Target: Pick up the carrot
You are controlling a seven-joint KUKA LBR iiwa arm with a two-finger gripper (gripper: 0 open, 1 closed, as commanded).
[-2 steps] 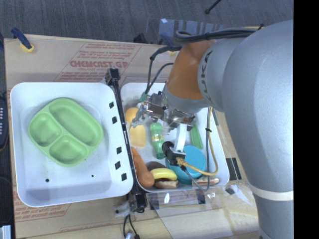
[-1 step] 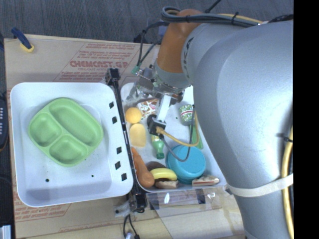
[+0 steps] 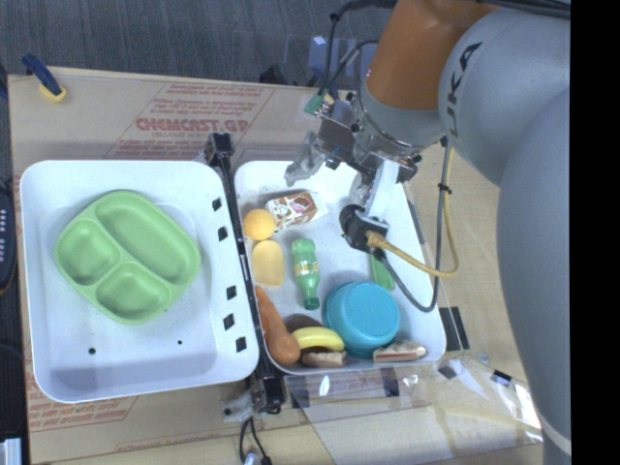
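The carrot [image 3: 276,332] is orange and long. It lies in the right bin [image 3: 426,329] along the lower part of its left wall, its thick end pointing to the front corner beside a banana [image 3: 319,338]. My gripper [image 3: 312,166] hangs above the bin's far left corner, over a snack packet [image 3: 293,208], well apart from the carrot. Its fingers look spread, open, with nothing between them.
Around the carrot in the right bin lie a yellow ball-like fruit [image 3: 259,224], a pale yellow piece [image 3: 268,263], a green bottle [image 3: 306,271], a blue bowl [image 3: 361,316] and a brown bun [image 3: 323,358]. The left bin [image 3: 58,376] holds a green divided plate [image 3: 126,255].
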